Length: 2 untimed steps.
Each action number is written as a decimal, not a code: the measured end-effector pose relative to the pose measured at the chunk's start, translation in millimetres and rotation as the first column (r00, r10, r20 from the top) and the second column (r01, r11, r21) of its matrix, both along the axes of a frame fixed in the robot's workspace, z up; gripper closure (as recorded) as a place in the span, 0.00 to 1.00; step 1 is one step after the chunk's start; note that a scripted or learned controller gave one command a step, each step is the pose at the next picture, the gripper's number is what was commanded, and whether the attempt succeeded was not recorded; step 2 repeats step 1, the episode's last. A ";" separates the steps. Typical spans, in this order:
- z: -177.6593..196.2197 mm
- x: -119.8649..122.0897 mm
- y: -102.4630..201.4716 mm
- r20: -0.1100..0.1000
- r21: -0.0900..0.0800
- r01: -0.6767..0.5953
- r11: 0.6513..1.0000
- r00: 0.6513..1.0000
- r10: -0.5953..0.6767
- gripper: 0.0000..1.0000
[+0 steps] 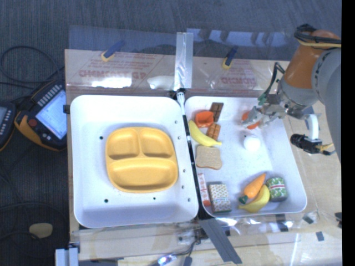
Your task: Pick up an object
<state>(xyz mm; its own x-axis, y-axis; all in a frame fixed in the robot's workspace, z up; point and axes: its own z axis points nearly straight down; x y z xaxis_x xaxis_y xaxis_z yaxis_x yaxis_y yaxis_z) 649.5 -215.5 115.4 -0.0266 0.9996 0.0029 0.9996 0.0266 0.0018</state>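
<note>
My gripper hangs low over the far part of the right bin, with the grey arm and its orange band leading away to the upper right. A small orange-red piece shows right at the gripper's left side; whether it is gripped I cannot tell. A white egg lies just below the gripper, apart from it. Further left are a banana, an orange cup and a brown bar.
In the right bin also lie a bread slice, a small box, a carrot on a second banana, and a green can. The left bin holds a yellow divided plate. A pendant sits off to the left.
</note>
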 end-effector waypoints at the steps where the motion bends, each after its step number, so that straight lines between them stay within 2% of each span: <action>1: 86.9 19.4 91.3 -0.002 -0.004 0.062 0.998 0.998 -0.062 1.00; 2: 86.9 19.4 91.3 -0.002 -0.004 0.062 0.998 0.998 -0.062 1.00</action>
